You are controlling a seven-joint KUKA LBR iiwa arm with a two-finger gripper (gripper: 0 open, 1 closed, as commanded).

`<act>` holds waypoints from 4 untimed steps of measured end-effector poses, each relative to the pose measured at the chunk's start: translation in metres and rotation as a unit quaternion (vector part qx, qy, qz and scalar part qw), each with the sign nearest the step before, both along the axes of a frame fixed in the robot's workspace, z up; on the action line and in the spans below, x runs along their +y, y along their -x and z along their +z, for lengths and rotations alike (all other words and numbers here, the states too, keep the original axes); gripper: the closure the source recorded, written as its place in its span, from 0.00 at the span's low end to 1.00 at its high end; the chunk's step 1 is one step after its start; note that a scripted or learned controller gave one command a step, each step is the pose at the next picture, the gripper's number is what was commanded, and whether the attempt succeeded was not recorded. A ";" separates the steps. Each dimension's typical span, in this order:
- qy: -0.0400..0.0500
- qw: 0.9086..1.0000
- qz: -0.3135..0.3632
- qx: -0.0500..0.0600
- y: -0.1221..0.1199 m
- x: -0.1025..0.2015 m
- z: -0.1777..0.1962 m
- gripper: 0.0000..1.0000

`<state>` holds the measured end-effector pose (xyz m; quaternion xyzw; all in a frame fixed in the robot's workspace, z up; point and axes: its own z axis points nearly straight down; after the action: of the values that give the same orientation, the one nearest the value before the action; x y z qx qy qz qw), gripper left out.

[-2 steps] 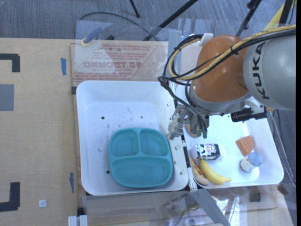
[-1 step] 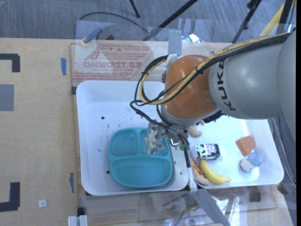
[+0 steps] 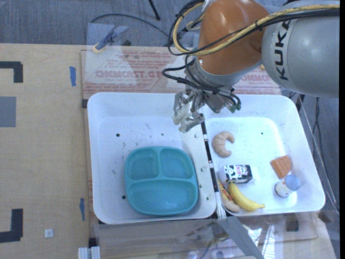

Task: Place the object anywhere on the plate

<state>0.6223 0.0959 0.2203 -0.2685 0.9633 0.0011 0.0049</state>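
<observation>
A: Which object is it going for? The croissant (image 3: 222, 143) is lying in the right bin (image 3: 269, 117), just below and slightly right of the claw (image 3: 187, 118). The rest of the candidates are sitting farther down on that same side: a small black-and-white carton (image 3: 237, 172), then a banana (image 3: 243, 197) lying against the near wall, and well off to the right an orange wedge (image 3: 281, 166) beside a little blue-capped bottle (image 3: 287, 184).

B: And the plate (image 3: 160, 180)?

A: The teal plate, with its three compartments, is sitting in the left bin (image 3: 108, 128), below the claw and a little left of it. Nothing is resting on it.

B: Is the claw carrying anything?

A: I am seeing nothing between its tips. Whether they are apart or together I cannot tell; the metal parts are blurring together from this height. It is hanging about over the divider (image 3: 205, 155) where the two bins meet, near the far end.

B: So what is worrying you?

A: My guess is that no grasp has happened yet. The croissant is curved, so a pinch across the wrong part may be slipping off it. Coming down where it is hanging now, the claw may be striking the divider rims rather than an object. And the banana is lying tight against the wall, leaving little room for a tip to get behind it.
</observation>
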 end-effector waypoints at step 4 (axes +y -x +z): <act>0.000 0.992 0.129 0.000 0.129 0.020 -0.065 1.00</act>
<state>0.4930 0.1162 0.1556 -0.3910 0.9204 0.0013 0.0051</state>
